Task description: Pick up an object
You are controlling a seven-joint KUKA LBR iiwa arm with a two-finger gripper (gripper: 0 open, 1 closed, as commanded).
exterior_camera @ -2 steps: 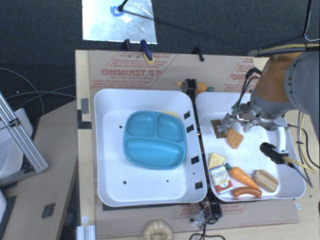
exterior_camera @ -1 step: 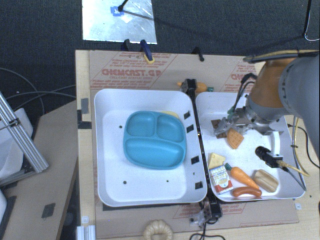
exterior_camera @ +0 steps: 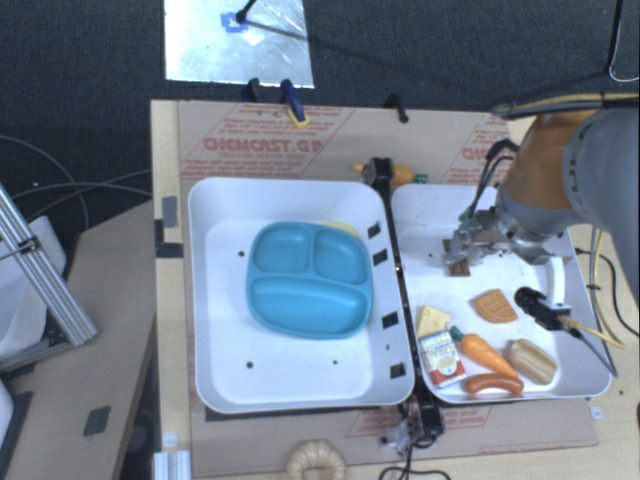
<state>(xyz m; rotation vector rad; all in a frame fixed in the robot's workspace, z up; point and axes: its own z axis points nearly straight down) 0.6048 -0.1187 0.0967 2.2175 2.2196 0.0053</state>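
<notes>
In the right bin (exterior_camera: 425, 206), far half: the gripper (exterior_camera: 463, 252) is low over the white floor.
Jaws: cannot tell whether spread or pressed together.
Right bin, near half: cracker (exterior_camera: 493, 306), cheese wedge (exterior_camera: 432, 319), carton (exterior_camera: 440, 356), carrot (exterior_camera: 481, 349), bread roll (exterior_camera: 530, 360) and sausage (exterior_camera: 491, 384), all apart from the gripper.
Left bin (exterior_camera: 215, 268): blue divided plate (exterior_camera: 310, 278) in the middle.

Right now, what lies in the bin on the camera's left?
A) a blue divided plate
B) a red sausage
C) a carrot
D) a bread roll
A: the blue divided plate lies in that left bin, while the carrot, sausage and bread roll lie in the right bin, where the gripper is.
</notes>
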